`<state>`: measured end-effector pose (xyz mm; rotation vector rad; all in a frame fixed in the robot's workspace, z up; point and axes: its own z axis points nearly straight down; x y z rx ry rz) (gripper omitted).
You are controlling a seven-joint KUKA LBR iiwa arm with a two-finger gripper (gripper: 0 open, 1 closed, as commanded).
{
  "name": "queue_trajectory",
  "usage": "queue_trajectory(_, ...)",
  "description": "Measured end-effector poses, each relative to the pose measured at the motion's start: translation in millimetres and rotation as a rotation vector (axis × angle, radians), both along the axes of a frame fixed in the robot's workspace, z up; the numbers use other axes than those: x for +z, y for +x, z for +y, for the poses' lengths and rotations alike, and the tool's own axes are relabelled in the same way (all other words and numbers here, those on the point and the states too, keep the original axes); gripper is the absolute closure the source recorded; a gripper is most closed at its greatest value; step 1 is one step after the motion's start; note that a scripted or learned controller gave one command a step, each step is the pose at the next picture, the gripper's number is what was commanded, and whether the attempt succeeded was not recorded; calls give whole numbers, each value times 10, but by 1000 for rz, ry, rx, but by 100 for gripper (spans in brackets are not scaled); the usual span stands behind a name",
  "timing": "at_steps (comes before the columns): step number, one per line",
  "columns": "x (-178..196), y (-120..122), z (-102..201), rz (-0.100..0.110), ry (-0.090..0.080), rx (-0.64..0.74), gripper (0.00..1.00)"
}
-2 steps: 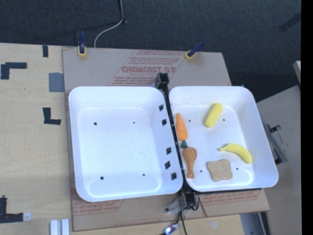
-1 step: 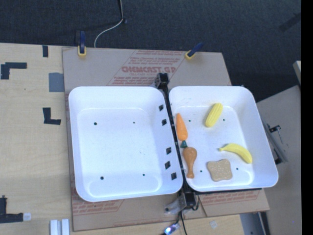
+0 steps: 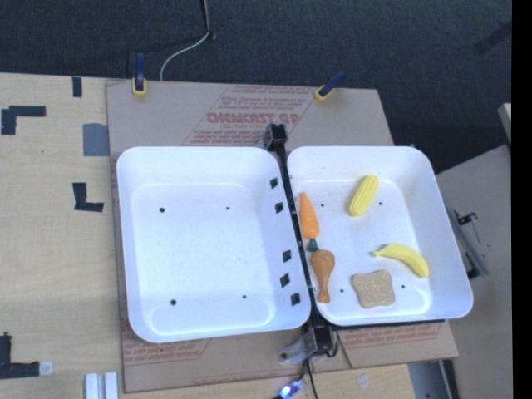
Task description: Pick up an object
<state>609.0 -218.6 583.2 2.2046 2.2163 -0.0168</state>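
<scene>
Objects: corn (image 3: 363, 195), carrot (image 3: 307, 215), drumstick (image 3: 322, 273), banana (image 3: 404, 258), toast (image 3: 372, 289) in right bin (image 3: 420, 165) | tool state: cannot tell

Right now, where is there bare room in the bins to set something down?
The left bin floor is bare from wall to wall. In the right bin, room lies between the carrot and the corn. It is crowded at the near end: drumstick, bread slice, banana.
</scene>
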Motion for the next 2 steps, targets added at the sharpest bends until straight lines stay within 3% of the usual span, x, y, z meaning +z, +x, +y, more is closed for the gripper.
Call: queue_trajectory(2,203,12,16,-2,-5,1,100)
